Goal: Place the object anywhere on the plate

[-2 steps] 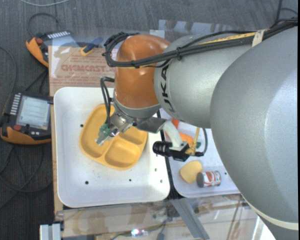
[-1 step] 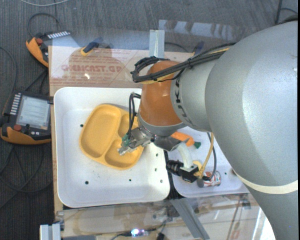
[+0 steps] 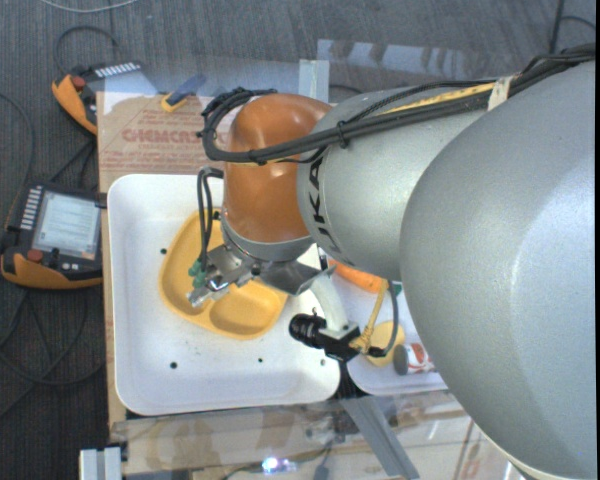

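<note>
Currently gripper (image 3: 202,286) sits low over yellow plate (image 3: 242,313) in left bin (image 3: 140,268); its opening and load: cannot tell. Object's whereabouts unclear. Risk: a release near the plate's edge lets it slide off.

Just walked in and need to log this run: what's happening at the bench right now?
The grey KUKA arm, with its orange band, reaches in over the left white bin. Its gripper hangs low over a yellow divided plate lying in that bin. Whether it carries anything cannot be told from this angle. An orange, carrot-like object peeks out beside the arm near the bins' shared edge.
</note>
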You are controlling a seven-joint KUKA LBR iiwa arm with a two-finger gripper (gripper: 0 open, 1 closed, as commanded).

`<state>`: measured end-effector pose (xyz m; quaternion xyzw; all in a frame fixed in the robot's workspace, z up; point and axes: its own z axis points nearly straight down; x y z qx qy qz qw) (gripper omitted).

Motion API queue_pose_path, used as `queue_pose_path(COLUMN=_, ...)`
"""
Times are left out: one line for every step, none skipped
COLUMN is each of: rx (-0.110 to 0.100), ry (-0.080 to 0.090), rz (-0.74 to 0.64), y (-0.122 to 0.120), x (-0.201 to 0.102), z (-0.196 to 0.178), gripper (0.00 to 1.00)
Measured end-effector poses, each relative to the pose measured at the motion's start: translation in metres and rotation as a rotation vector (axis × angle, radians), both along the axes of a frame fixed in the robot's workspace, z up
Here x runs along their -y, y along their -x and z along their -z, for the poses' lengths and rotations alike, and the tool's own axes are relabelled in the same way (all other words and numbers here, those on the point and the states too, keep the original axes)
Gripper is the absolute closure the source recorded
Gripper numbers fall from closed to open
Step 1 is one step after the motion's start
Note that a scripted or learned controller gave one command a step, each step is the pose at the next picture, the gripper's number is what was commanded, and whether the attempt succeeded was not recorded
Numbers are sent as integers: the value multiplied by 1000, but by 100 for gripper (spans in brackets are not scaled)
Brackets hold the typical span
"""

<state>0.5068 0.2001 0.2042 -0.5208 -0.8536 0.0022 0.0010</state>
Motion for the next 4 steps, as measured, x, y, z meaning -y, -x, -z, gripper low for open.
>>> queue_pose_path(rx=-2, ry=2, rz=225, y=-62, x=-2, z=94, gripper=100)
queue_pose_path(rx=0, ry=6, rz=576, y=-17, x=33, z=34, gripper=100)
queue_pose_path(rx=4, ry=4, rz=359, y=-39, x=96, z=-121, gripper=100)
queue_pose_path(rx=1, ry=4, rz=187, y=-60, x=48, z=-63, gripper=100)
